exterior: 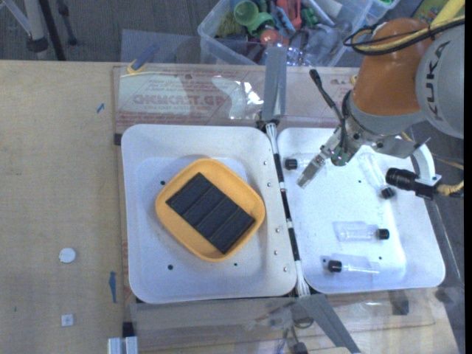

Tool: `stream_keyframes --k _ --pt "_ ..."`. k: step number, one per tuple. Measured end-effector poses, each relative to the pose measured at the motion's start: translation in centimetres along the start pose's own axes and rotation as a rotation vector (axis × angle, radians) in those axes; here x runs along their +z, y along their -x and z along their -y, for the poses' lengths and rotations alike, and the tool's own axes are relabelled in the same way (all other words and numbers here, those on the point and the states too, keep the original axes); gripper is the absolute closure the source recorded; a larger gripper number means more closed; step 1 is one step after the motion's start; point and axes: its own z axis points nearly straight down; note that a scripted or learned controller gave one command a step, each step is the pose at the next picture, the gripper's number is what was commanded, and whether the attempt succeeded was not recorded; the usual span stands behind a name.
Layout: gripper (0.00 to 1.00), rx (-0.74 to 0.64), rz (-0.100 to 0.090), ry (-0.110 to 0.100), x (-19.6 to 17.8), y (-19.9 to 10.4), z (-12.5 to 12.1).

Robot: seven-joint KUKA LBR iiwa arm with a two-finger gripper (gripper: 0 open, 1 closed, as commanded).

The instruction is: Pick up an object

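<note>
Over the right bin (pixel 424 268), seen from the one camera above the bench, the gripper (pixel 313 169) hangs at a slant near that bin's upper left corner, close to the divider between the two bins. Its fingers look narrow and nothing sits between them, though from where I stand the gap is too small to judge, so I cannot tell whether they are parted or closed.

Candidates for picking lie about: a small black piece (pixel 291 163) just beside the fingertip, two clear vials with black caps, one (pixel 359 232) mid-bin and one (pixel 348 267) lower down, and a black piece (pixel 386 192) toward the right. Across in the left bin (pixel 140 198) rests a yellow tray (pixel 177 231) carrying dark slabs (pixel 211 211).

What worries me is the size of these things. The black piece by the fingertip is tiny and sits close to the bin wall, so a descent slightly off could nudge it away or jam a finger against the rim. The clear vials look round and slick, and I judge they would roll or squirt out under a pinch that lands off-centre
</note>
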Motion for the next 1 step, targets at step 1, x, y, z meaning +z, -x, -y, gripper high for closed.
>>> stream_keyframes --k 1 --pt "0.00 0.420 -0.002 -0.003 0.04 -3.41 -2.21"
